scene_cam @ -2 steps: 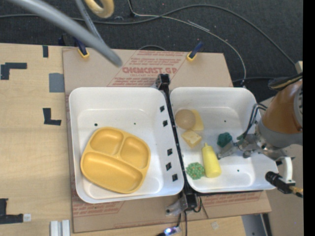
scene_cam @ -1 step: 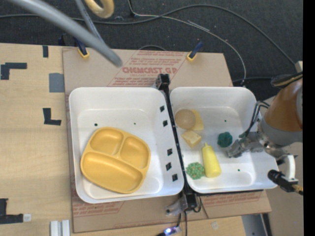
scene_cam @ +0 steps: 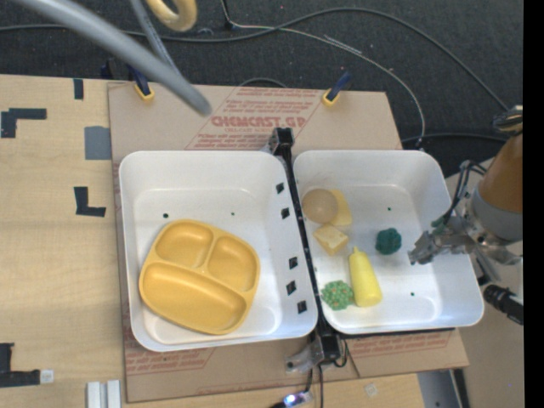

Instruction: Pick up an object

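The right bin (scene_cam: pixel 374 156) holds several small objects. A round tan piece (scene_cam: pixel 321 204) and a pale yellow block (scene_cam: pixel 332 239) lie near the divider. A yellow bottle shape (scene_cam: pixel 365 279) lies toward the front, with a light green knobbly lump (scene_cam: pixel 337 294) on its left. A dark green lump (scene_cam: pixel 388 241) sits mid-bin. My gripper (scene_cam: pixel 427 250) hangs low at the bin's right side, a short way right of the dark green lump and apart from it. Nothing shows in its grasp.
The left bin (scene_cam: pixel 204 165) holds a yellow divided plate (scene_cam: pixel 200 274). Both bins rest on a cardboard sheet (scene_cam: pixel 255 117) pinned by clamps at the back. Grey hoses and cables cross the top of the view. The arm's orange band (scene_cam: pixel 508 175) stands at the far right.
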`<move>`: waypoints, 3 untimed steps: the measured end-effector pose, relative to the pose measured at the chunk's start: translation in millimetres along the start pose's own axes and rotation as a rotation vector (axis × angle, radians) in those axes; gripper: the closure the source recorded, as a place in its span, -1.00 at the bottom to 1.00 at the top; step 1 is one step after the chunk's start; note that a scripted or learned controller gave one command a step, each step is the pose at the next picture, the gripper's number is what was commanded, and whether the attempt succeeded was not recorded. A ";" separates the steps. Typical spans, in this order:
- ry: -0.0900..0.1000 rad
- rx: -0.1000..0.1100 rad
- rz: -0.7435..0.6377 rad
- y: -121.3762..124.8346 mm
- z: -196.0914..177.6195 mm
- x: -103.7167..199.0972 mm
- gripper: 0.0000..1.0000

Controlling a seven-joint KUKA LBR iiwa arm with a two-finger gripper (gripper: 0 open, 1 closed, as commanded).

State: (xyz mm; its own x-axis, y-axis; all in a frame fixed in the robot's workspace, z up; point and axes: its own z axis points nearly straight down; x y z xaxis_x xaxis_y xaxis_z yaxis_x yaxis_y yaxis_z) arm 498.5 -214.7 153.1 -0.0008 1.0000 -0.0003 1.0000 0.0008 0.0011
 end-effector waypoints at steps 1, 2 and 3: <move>-0.001 -0.002 -0.001 -7.8 -56.4 4.0 1.00; 0.000 0.000 -0.001 -7.0 -73.5 4.5 1.00; 0.001 0.003 -0.005 -1.1 -65.6 55.8 1.00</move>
State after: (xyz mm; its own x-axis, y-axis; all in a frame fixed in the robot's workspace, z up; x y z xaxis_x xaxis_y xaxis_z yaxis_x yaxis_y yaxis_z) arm 497.3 -158.9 218.7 -0.0055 1.0000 0.0012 1.0000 0.0055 -0.0014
